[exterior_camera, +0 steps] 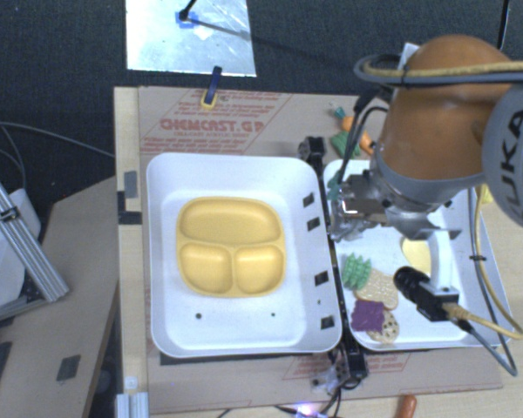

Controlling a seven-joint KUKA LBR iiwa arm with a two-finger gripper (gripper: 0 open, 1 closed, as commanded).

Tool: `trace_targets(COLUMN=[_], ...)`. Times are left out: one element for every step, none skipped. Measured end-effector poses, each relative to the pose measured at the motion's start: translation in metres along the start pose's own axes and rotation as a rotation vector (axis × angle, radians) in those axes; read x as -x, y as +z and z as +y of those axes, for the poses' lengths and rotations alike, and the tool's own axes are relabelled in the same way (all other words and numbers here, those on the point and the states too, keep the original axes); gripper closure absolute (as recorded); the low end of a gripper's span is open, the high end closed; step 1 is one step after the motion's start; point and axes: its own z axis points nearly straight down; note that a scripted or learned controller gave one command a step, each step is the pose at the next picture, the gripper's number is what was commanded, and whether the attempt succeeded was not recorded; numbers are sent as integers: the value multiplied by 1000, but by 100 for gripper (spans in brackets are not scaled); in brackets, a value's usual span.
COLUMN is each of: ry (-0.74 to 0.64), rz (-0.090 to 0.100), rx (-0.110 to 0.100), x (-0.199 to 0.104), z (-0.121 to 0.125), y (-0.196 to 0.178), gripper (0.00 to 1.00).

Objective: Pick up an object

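Green, purple and tan toy pieces lie clustered at the near left corner of the right bin. Just above them the gripper hangs low under the arm; its grip cannot be told. A yellow divided tray sits in the left bin.

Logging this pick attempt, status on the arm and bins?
Gripper low over right bin, near its left wall. Green toy, tan and purple pieces lie loose just below it. Yellow tray alone in left bin.
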Motion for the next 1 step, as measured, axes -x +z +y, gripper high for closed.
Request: trace_targets(ry=[-4], rz=[5], rx=[29], x=[16], z=[3], y=[-164], gripper=[100])
